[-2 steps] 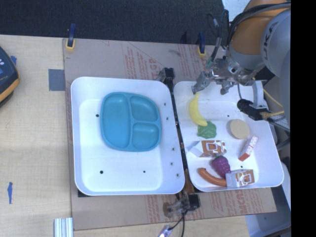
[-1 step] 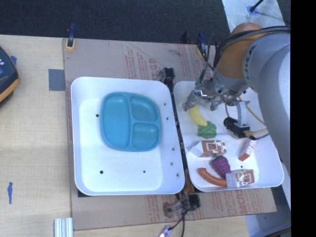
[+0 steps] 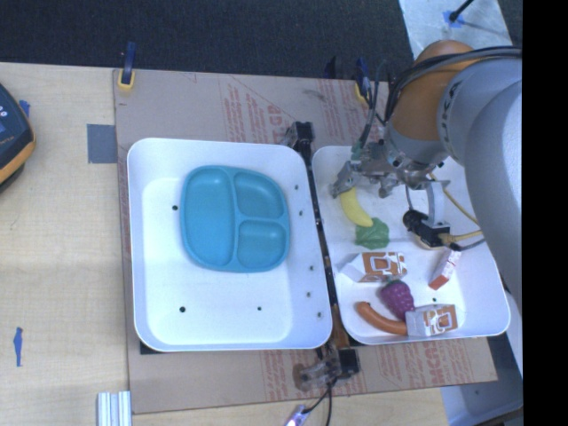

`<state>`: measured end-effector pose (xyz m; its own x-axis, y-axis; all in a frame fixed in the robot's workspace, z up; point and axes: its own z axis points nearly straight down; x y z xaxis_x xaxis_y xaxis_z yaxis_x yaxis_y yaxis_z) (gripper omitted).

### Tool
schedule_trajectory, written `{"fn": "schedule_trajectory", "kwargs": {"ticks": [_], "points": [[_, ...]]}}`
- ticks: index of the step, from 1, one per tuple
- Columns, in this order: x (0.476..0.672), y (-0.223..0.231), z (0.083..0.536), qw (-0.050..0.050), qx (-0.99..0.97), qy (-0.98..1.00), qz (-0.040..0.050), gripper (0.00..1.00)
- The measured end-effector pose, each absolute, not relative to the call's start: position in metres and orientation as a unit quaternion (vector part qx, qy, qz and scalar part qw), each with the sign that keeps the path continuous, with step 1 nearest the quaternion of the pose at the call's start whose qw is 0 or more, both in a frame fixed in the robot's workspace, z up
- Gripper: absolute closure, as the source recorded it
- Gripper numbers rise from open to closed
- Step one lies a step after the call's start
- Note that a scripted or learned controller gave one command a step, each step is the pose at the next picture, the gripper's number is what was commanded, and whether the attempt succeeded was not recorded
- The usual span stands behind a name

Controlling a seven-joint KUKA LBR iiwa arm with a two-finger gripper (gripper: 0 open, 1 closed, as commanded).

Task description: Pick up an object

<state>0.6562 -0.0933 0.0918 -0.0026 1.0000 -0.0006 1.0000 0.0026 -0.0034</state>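
My gripper hangs over the far left corner of the right bin, fingers spread open. Just below it lies a yellow banana, its upper end under the gap between the fingers; nothing is held. Nearer the front of that bin lie a green leafy toy, a small white and brown carton, a purple bunch of grapes, a hot dog, a second carton and a red and white tube.
The left bin holds a blue divided plate. The grey arm with its orange band fills the upper right. A black cable end hangs beside the green toy. A yellow and black device lies at the far left.
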Motion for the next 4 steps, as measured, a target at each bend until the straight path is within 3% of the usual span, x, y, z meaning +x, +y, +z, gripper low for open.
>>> {"fn": "schedule_trajectory", "kwargs": {"ticks": [1, 2, 3, 4], "points": [[0.656, -0.096, 0.092, 0.001, -0.707, -0.708, 0.0011, 0.00], [0.657, -0.089, 0.194, 0.000, -0.705, -0.709, -0.0004, 0.00], [0.655, -0.096, 0.090, 0.002, -0.706, -0.708, 0.0029, 0.00], [0.608, -0.097, 0.092, 0.001, -0.706, -0.709, 0.0020, 0.00]]}}
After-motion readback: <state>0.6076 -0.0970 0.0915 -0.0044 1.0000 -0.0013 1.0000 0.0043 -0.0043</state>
